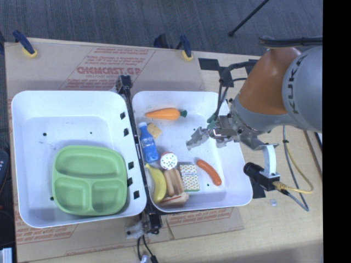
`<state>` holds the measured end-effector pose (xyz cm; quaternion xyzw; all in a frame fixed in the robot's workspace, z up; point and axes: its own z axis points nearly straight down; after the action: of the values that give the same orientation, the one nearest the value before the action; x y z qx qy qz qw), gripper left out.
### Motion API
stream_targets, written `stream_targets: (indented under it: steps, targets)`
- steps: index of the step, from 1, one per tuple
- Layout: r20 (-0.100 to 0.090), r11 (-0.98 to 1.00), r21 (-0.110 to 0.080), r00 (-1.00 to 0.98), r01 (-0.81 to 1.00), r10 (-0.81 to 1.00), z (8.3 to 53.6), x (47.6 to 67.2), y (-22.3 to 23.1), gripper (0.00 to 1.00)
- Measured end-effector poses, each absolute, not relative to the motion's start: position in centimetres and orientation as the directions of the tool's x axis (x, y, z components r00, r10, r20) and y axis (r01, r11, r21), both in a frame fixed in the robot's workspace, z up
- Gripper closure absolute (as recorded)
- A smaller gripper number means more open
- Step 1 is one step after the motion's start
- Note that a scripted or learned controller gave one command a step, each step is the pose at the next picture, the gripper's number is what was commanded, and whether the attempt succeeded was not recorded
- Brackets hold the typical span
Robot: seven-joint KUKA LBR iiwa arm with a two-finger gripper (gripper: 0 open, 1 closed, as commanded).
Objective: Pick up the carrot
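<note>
So the carrot point(163, 114) is lying on its side near the far edge of the right bin point(233, 193), green tip pointing right, nothing touching it. The hand point(196, 138) hovers a bit nearer and to the right of it, fingers spread apart, holding nothing. I'd say it needs to shift toward the bin's far wall, line its fingers up across the carrot's thick middle and drop straight down. Watch the blue bottle point(147, 142) and small cookie point(154, 130) just beside it. The green tray point(90, 180) in the left bin doesn't matter.
</note>
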<state>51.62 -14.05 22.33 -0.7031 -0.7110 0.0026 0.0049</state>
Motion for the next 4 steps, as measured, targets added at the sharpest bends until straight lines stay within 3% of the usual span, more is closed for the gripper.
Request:
stream_targets:
  steps: [1,2,3,4]
  targets:
    - [-0.003,-0.31,-0.01,0.31,0.951,0.951,16.9,60.2,-13.7,0.0]
    - [-0.005,-0.452,-0.008,0.452,0.892,0.892,13.8,63.3,-12.6,0.0]
    - [-0.007,-0.537,-0.016,0.537,0.843,0.843,8.9,63.9,-11.9,0.0]
    - [-0.035,-0.777,-0.039,0.776,0.629,0.63,8.9,64.8,-10.1,0.0]
